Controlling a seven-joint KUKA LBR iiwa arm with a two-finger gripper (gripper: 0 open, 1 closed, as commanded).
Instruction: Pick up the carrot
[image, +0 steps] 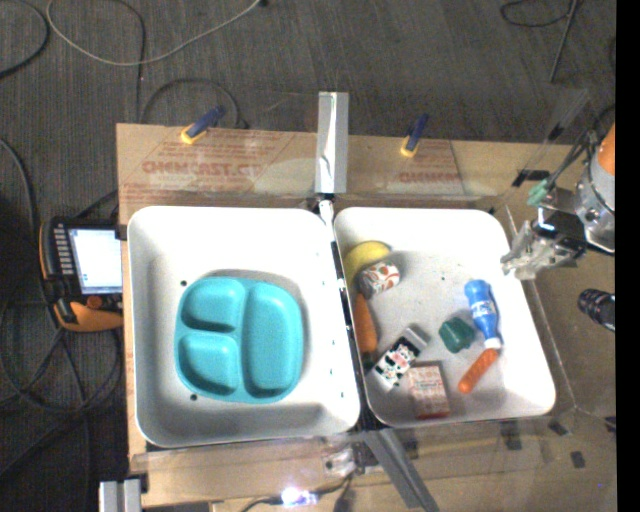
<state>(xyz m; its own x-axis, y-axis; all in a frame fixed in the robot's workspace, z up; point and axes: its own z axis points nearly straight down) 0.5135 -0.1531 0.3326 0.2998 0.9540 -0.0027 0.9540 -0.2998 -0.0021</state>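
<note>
Left of the end effector (527, 257), carrot (478, 369) lies well apart.

Two shallow white bins are seen side by side on the bench. In the left bin (150, 300) a turquoise divided plate (241, 338) is laid. In the right bin (520, 385), a carrot (479, 369) is found at 5 o'clock, with a blue bottle (482, 312) just above it and a dark green block (457, 334) beside. A yellow fruit (362, 256) lies at 10 o'clock. The gripper (527, 258) is held over the rim at 3 o'clock.
</note>
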